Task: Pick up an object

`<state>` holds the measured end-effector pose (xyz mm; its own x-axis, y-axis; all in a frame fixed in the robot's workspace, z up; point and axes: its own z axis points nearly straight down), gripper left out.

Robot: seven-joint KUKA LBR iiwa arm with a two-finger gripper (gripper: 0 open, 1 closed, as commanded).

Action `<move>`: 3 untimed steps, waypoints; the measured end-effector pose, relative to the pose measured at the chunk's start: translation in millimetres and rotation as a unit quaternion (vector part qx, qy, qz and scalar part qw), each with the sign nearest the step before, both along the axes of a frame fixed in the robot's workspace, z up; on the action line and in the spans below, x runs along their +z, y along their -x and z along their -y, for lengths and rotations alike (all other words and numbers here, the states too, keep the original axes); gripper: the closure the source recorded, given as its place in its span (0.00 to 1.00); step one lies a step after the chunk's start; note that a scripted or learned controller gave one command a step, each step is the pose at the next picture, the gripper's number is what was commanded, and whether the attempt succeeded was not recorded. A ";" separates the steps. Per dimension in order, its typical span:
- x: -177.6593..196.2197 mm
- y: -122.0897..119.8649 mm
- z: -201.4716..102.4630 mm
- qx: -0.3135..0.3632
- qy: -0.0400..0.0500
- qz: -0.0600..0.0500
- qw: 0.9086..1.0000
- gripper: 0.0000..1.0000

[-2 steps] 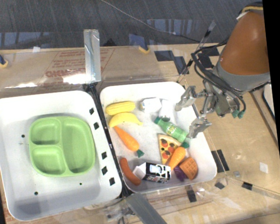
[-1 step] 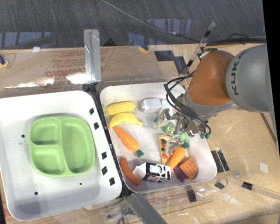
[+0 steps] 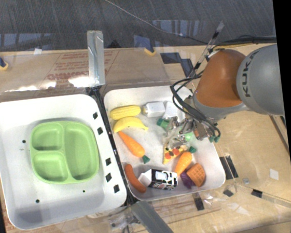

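Observation:
The right bin [image 3: 133, 96] holds several toy foods. A corn cob [image 3: 125, 111] and a banana [image 3: 129, 124] lie at its upper left. A carrot [image 3: 132, 144] lies below them, and a sausage [image 3: 133, 178] rests by the bottom left wall. A second carrot [image 3: 183, 162], a waffle piece [image 3: 196, 175] and a black-and-white carton [image 3: 164, 179] sit along the bottom. A white block [image 3: 155, 108] lies near the top. My gripper [image 3: 178, 134] is down in the middle right of this bin, over small mixed pieces [image 3: 174, 150]; the wrist and cables hide its fingers.
The left bin [image 3: 9, 155] holds a green divided tray [image 3: 65, 150]. A black hinged divider [image 3: 107, 144] runs between the bins. The grey and orange arm [image 3: 225, 83] overhangs the right bin's right wall. Tape strips mark the bench around both bins.

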<state>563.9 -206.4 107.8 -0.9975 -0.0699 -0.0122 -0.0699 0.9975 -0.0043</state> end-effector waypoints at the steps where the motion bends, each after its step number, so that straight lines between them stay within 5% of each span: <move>1: 161.4 -36.7 4.3 -0.114 -0.001 -0.001 0.993 1.00; 2: 42.7 -23.2 -32.2 -0.190 -0.004 -0.012 0.982 1.00; 3: 98.9 -27.0 -88.4 -0.285 -0.004 -0.005 0.959 1.00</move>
